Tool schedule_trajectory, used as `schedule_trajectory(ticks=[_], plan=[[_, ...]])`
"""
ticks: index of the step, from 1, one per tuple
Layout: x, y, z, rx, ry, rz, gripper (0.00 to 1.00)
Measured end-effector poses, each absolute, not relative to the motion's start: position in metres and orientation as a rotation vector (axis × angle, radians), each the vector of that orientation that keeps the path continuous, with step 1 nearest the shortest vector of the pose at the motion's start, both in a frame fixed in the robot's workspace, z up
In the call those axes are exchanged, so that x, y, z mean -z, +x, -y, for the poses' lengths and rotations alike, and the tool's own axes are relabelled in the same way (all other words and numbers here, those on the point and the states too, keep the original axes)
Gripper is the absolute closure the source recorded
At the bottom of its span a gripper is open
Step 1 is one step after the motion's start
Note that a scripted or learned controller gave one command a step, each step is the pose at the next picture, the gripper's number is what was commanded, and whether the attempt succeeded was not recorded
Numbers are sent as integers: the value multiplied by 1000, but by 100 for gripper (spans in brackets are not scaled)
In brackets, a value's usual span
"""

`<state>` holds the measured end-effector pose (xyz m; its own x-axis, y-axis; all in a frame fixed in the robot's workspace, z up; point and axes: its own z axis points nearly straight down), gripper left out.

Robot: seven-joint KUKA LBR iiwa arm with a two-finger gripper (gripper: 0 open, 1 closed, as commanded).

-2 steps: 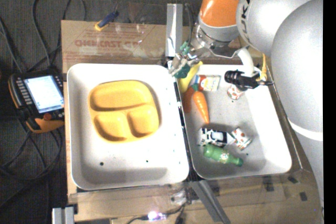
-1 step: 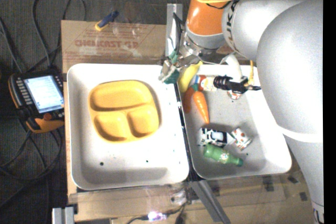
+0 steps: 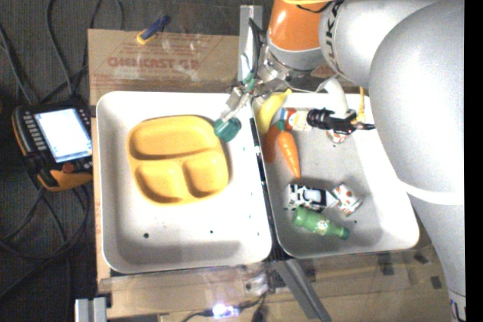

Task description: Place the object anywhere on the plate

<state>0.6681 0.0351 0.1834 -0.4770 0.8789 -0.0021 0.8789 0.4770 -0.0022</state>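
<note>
1. At the right-hand rim of the yellow divided plate (image 3: 177, 158), near its upper corner, sits a small teal object (image 3: 228, 130), overlapping the plate's edge and the white floor of the left bin (image 3: 113, 237)
2. Reaching down at a slant from the upper right, the gripper (image 3: 226, 121) meets that teal object at its tips; its jaws are drawn in and pinch the object between them
3. Above the gripper, the arm's orange band (image 3: 302, 4) and grey body cover the top right of the view
4. Just across the wall between the bins, in the right bin (image 3: 385, 234), a yellow banana (image 3: 269, 109) lies beside the gripper, and an orange carrot (image 3: 289, 152) lies just below it, pointing down
5. Near the carrot's top, a small bottle with a red cap (image 3: 298, 118) lies on its side
6. Farther down the right bin, a black-and-white packet (image 3: 309, 197) lies next to a white and orange can (image 3: 348, 198), and a green bottle (image 3: 321, 225) lies on its side just below them
7. Behind the left bin lies a cardboard sheet (image 3: 162, 64), and to the left of that bin a handheld screen (image 3: 59, 133) glows
</note>
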Motion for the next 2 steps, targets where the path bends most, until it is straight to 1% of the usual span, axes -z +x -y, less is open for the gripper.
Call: schedule_trajectory(ticks=[1, 2], plan=[[-193, 668, -35, 4, 1606, -2699, 100], [-183, 599, -73, 2, 1399, -2815, 100]])
